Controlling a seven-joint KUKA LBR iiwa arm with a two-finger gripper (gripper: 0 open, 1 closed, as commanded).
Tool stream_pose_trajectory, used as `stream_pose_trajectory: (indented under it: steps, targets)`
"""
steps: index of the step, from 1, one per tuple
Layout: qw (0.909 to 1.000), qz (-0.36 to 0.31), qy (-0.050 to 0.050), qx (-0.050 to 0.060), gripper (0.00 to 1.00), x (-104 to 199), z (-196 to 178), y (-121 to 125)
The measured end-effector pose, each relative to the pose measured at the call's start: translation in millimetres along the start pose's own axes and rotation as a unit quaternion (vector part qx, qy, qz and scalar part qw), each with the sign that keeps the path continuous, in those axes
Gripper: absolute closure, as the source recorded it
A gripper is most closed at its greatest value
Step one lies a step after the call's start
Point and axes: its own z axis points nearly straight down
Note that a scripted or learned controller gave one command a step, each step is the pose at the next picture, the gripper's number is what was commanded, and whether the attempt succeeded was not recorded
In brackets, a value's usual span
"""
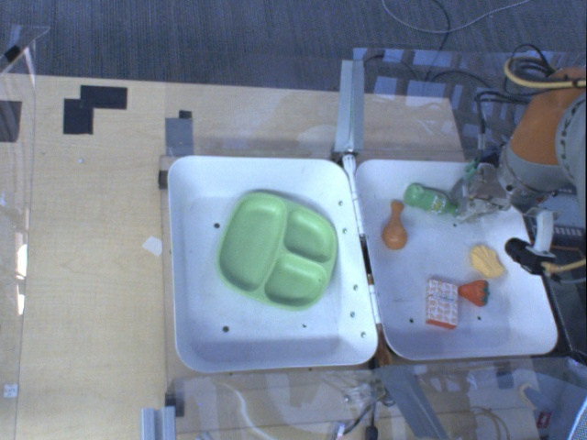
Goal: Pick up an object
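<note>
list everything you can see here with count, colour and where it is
bins: 2, white, side by side on the bench
divided plate: 1, light green, three compartments, middle of the left bin
bottle: 1, green, lying at the top of the right bin, next to the pincer
pear-shaped toy: 1, orange-brown, upper left of the right bin
yellow toy: 1, yellow, right side of the right bin
small box: 1, red and white pattern, lower part of the right bin
carrot-like toy: 1, orange-red with a green end, just right of the small box
black tape patches: several, black, upper left of the bench
cable: 1, pale, on the grey floor at the top
arm: 1, grey with orange band, right edge
pincer: 1, metal, low over the top of the right bin
</note>
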Motion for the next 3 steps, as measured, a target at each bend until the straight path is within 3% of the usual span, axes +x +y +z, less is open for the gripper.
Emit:
stream_pose_trajectory:
  steps: [1,2,3]
  targets:
    - [1.0000,-0.001,0.000,0.000,0.00,0.2,0.2,0.0]
    - [1.0000,-0.004,-0.001,-0.003,1.00,1.0,-12.9,2.4]
    - [0.9999,0.011,0.001,0.004,1.00,75.5,-80.2,-24.2]
